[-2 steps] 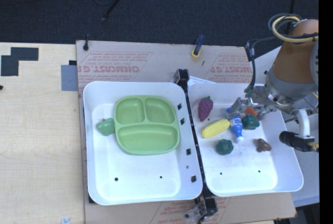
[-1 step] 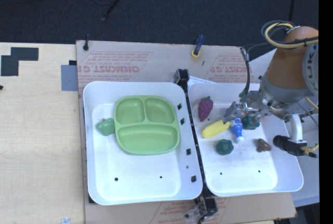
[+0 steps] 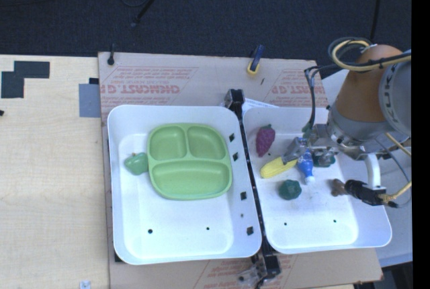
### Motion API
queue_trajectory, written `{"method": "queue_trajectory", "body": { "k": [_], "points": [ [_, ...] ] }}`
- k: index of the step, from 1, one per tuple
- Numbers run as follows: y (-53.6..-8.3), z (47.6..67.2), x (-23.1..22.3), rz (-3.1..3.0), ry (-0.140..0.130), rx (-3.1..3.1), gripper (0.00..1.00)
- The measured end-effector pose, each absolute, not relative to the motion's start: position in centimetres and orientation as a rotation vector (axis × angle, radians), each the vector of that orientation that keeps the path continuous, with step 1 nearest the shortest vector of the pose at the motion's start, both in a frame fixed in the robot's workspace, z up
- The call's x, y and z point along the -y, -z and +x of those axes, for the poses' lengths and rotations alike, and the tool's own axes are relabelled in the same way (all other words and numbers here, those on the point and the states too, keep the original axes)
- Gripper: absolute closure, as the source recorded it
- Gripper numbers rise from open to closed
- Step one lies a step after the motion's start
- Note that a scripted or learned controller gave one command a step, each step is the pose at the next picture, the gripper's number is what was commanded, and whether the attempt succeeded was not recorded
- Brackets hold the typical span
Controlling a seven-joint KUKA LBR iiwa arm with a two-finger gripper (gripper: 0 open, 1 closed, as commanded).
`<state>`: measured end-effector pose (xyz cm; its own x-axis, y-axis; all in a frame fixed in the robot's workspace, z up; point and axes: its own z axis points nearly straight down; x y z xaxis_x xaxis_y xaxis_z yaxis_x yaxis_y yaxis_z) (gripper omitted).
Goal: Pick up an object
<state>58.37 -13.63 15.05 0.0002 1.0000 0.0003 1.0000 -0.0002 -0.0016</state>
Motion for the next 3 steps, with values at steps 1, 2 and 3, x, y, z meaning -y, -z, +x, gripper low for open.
{"method": "queue_trajectory", "body": {
  "k": [1,2,3],
  "points": [
    [-11.7,58.5,13.6,-2.220,-0.002,2.219,0.00],
    [-10.2,59.1,13.4,-2.230,0.020,2.224,0.00],
    [-10.9,59.4,13.7,-2.239,0.022,2.227,1.00]
  ]
}}
